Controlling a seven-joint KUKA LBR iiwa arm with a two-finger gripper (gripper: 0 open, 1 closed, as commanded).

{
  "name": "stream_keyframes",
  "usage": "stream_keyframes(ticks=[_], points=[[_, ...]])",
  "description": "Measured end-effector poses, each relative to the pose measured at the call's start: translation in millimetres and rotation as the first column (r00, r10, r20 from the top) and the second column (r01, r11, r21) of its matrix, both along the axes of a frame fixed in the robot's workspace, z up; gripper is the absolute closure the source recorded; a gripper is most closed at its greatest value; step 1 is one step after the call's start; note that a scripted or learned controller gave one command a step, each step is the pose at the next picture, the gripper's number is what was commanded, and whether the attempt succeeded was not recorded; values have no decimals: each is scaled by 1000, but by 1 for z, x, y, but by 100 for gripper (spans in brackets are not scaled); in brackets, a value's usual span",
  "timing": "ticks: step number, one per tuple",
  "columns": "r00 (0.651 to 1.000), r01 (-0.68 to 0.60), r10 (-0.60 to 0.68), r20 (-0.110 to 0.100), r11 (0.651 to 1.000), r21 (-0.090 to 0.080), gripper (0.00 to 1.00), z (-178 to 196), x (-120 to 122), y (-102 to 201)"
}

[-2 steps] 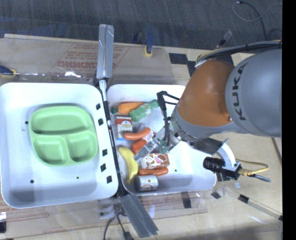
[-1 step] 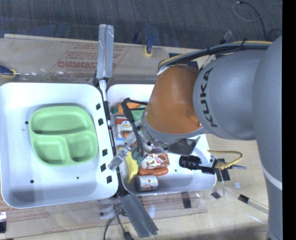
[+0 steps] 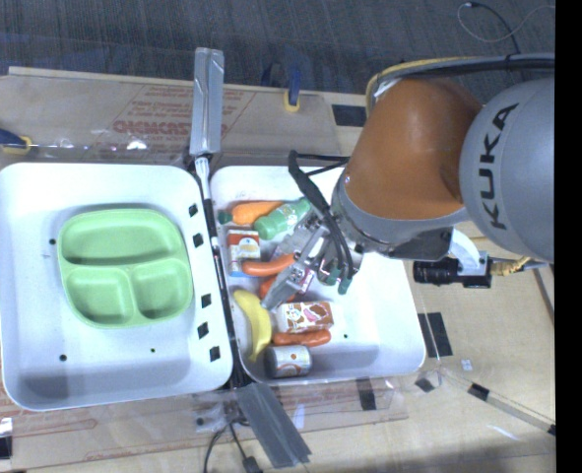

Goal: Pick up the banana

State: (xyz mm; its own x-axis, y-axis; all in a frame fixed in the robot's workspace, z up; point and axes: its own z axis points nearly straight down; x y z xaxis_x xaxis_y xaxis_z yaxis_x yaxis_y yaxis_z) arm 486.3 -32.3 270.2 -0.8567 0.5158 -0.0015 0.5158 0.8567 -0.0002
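**Two bins, one banana**

Two white bins sit side by side. The left bin (image 3: 15,294) holds a green tray (image 3: 125,266) with three parts. The right bin (image 3: 394,348) holds the yellow banana (image 3: 253,323), near its left wall, beside a small can (image 3: 288,361). The gripper (image 3: 295,282) hangs just above the toy food, close to the banana. I cannot tell how its jaws stand.

Glossy plastic tray (image 3: 123,264); smooth banana (image 3: 254,321)

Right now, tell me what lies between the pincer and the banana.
In the camera view, the pincer sits just up-right of the banana. Only a short bare strip of the right bin floor separates them.
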Motion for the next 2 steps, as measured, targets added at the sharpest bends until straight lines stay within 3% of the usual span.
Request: stream_keyframes(ticks=[1,2], points=[[992,123,-123,-6,992,0,0,-53,30,51],[998,-58,58,-4,998,1,0,-79,-6,-10]])
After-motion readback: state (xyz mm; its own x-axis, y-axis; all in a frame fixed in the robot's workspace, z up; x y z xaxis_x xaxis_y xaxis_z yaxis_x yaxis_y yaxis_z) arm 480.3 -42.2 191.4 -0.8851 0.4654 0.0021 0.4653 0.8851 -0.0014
